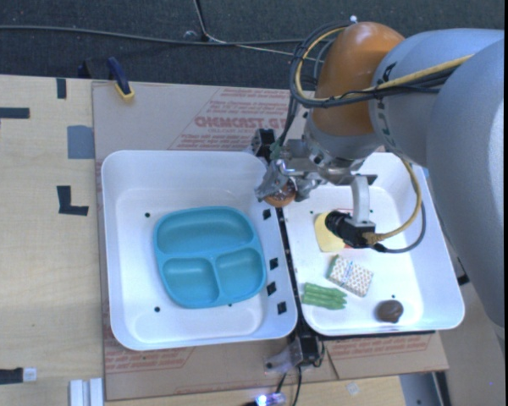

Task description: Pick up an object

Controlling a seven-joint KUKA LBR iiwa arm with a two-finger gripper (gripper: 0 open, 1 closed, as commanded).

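From the one camera view above the table (34,252), two shallow white bins are seen side by side on a cardboard sheet (212,121). The left white bin (127,176) carries a light blue plastic tray with three compartments (209,255). In the right white bin (432,303) a yellow flat piece (328,237), a white speckled square packet (351,276), a green pod-shaped object (323,295) and a small dark brown round object (389,311) are seen.

The grey arm with the orange band (356,74) is seen reaching in from the right. The claw (279,191) is placed over the divide between the two bins, at their far end. A small round brown-orange object (278,198) is seen right at the claw's tip. Whether it is pinched there cannot be told. The other small objects lie nearer the camera in the right bin, well apart from the claw.
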